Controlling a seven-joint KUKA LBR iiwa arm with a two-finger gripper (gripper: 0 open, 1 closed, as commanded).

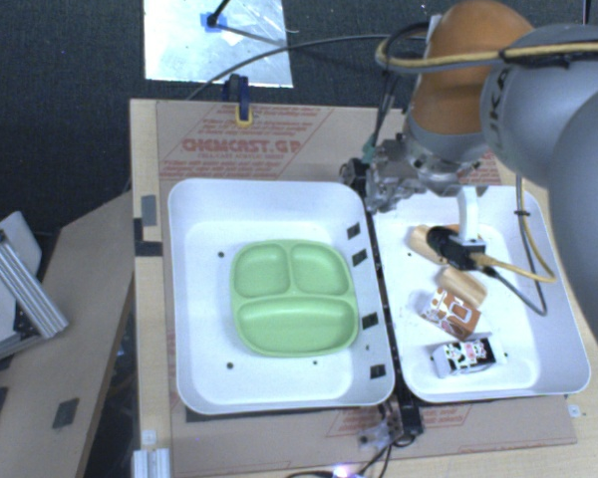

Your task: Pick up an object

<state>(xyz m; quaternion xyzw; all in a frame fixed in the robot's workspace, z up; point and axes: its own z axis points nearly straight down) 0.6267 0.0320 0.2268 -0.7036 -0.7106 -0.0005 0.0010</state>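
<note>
In the right bin [538,366] lie three small things. A tan wooden piece [422,240] is near the bin's middle left. Below it is an orange-brown box with a white pattern [458,305]. Nearest the front lies a black and white packet [465,357]. My gripper [381,185] hangs over the back left corner of the right bin, close to the divider between the bins, well behind all three things. Nothing shows in its grasp.
A green divided plate [294,297] lies in the middle of the left bin [199,237]. The grey arm and its orange band cover the back right of the right bin. A yellow cable loops over that bin's right half.
</note>
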